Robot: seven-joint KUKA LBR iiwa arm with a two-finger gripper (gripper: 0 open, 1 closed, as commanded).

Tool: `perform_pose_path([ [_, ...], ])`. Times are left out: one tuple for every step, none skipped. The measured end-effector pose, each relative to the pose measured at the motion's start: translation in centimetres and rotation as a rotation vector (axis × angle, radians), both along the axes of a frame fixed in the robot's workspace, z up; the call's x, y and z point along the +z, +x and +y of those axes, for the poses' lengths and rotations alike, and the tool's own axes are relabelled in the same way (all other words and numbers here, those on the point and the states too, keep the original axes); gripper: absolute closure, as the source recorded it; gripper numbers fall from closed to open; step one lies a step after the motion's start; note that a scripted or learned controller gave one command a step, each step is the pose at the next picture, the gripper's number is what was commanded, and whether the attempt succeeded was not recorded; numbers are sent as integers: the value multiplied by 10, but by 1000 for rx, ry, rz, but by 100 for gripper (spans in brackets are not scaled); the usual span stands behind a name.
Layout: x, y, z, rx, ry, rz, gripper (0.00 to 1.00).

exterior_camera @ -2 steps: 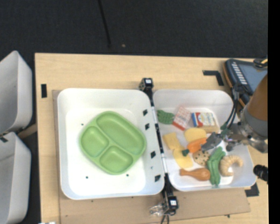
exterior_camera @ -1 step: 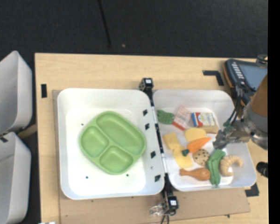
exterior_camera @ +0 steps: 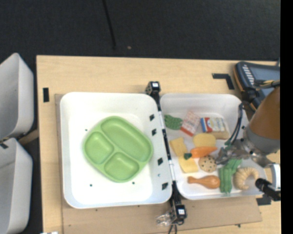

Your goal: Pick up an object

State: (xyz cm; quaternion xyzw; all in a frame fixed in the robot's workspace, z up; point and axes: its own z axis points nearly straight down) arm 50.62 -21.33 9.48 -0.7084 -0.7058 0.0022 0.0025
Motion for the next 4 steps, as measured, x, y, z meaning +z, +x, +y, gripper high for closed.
perform_pose_path([
  [12, 0, 1, -2, 2, 1, 100],
  [225, -14, 52, 9, -4, -19, 100],
  [44, -21, 48, 2, 5, 13, 100],
  [105, -15, 185, 19, 4, -6, 100],
])
